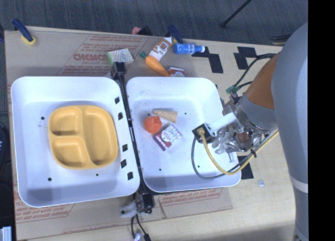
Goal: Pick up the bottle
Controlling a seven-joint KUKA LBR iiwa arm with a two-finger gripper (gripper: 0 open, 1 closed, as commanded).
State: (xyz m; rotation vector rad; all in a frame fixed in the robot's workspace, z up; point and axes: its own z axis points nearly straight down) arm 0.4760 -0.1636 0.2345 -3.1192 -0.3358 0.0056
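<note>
While the blue bottle (187,49) lies on the bench beyond the right bin's (209,85) far edge, the end effector (226,143) hangs over that bin's right edge, grip state unclear.

One fixed camera looks down at a slant on both white bins (21,130), arm (285,109) entering from the right.

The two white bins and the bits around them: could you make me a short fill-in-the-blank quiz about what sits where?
1. The yellow divided plate lies in the ____ bin.
2. The orange ball lies in the ____ bin.
3. The blue bottle lies ____ the bins, on the bench.
4. The cone lies nearest the ball and a small red ____.

Missing words: left; right; outside; packet
</note>
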